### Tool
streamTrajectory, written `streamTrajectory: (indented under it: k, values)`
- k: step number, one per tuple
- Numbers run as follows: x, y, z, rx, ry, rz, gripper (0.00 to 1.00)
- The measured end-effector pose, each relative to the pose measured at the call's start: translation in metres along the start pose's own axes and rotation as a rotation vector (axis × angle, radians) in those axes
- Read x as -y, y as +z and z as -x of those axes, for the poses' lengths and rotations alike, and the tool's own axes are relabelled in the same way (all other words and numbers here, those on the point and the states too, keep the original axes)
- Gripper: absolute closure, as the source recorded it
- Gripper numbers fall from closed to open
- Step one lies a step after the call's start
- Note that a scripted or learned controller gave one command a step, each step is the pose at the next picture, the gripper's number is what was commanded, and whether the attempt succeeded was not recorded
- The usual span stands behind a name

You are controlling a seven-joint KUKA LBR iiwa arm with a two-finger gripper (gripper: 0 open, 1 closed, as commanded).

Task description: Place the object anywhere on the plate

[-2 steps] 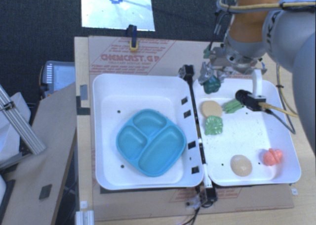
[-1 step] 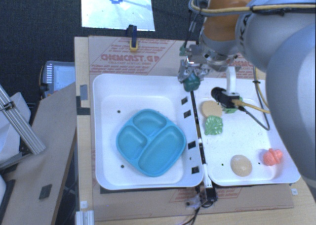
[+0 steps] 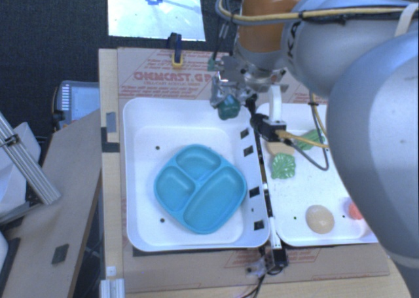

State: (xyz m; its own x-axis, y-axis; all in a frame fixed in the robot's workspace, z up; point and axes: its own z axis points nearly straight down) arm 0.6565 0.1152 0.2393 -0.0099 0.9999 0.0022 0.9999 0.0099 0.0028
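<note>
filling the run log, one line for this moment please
hand: shut on teal object | over left bin | blue plate: bare

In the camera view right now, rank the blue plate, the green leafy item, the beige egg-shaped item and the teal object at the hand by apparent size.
1. blue plate, clearly largest.
2-4. green leafy item, beige egg-shaped item and teal object look too similar to rank; the teal one sits higher, at the hand, partly hidden.

Plate: I see a blue divided plate (image 3: 200, 187) lying in the left bin (image 3: 141, 159).
Gripper: my gripper (image 3: 228, 103) hangs over that bin's far right corner, a teal object (image 3: 228, 108) at its jaws.
Right bin (image 3: 298, 231): a green leafy piece (image 3: 283, 166), a beige egg-shaped item (image 3: 320, 218).
</note>
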Motion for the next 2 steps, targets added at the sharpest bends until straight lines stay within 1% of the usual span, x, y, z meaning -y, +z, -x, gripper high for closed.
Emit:
streamTrajectory:
  k: [1,2]
  values:
    - [0.0017,0.0146,-0.0530,0.000,0.001,-0.002,1.00]
    - [0.0010,0.0136,-0.0495,0.002,0.005,-0.001,0.00]
